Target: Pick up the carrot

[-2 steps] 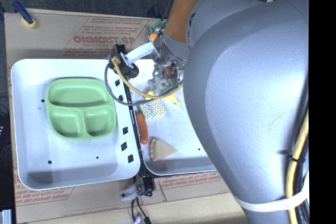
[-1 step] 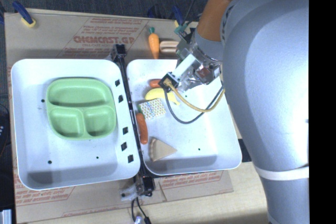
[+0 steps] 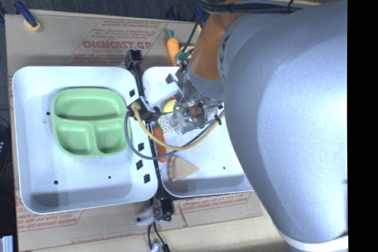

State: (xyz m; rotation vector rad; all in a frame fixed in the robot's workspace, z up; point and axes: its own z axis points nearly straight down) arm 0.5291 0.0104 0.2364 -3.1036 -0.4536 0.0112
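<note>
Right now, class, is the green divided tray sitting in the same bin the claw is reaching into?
No, the green divided tray lies in the left bin, while the claw hangs over the right bin.

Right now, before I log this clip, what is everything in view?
White bins: two, side by side on the bench.
Green tray: one, three compartments, in the left bin.
Carrot: one, orange with green top, on the cardboard behind the right bin.
Orange stick: one, by the divider in the right bin.
Tan wedge: one, near front of the right bin.
Blue clamp: one, far left corner.
Arm: grey, orange band, over the right bin.
Pincer: low in the right bin.
</note>
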